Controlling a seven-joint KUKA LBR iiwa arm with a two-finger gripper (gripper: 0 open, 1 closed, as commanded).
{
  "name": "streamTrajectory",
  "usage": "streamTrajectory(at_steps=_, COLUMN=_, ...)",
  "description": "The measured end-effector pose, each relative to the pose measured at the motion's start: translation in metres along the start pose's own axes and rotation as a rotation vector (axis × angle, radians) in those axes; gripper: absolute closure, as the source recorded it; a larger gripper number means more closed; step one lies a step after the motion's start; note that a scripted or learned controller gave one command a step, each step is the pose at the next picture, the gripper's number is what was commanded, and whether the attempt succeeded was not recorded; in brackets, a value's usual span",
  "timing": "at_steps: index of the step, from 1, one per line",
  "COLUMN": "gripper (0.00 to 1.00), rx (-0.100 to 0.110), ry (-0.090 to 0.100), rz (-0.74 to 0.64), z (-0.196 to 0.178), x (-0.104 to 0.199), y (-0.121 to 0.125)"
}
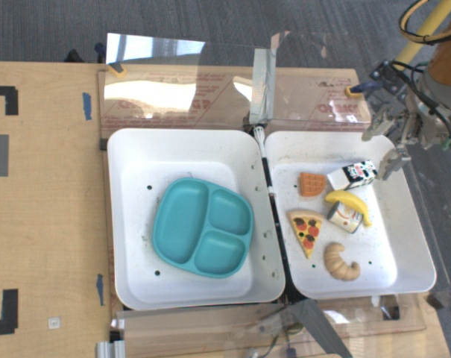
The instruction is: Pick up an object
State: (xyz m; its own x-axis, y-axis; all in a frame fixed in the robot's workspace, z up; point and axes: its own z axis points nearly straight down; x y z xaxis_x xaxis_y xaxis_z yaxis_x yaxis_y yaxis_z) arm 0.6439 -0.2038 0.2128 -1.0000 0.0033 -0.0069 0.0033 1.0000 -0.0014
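Just below and left of my hand [395, 149], a small milk carton [352, 174] lies in the right bin [415, 271]; whether my hand is spread, I cannot tell.

Toys crowd the right bin's [411, 263] middle, nearly touching. Its outer floor lies bare. The teal plate [203, 227] fills the left bin's [128, 162] middle.

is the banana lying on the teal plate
No, the banana lies in the right bin; the teal plate sits in the left bin.

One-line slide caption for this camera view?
Gripper poised at right bin's far edge near toy foods; teal divided plate sits in left bin.
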Motion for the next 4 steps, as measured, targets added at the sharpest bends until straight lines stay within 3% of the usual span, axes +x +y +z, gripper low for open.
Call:
streamTrajectory(at_steps=1, gripper=0.00, rx=0.000, ry=-0.002, rz=-0.036, z=0.121, x=0.025, y=0.032)
streamTrajectory(at_steps=2, gripper=1.00, rx=0.003, ry=-0.011, rz=-0.038, z=0.107, x=0.022, y=0.032)
streamTrajectory(at_steps=3, gripper=1.00, rx=0.001, ry=-0.005, rz=0.158, z=0.041, x=0.030, y=-0.003)
streamTrajectory(at_steps=4, gripper=1.00, rx=0.003, ry=-0.004, rz=0.084, z=-0.016, x=0.111, y=-0.023)
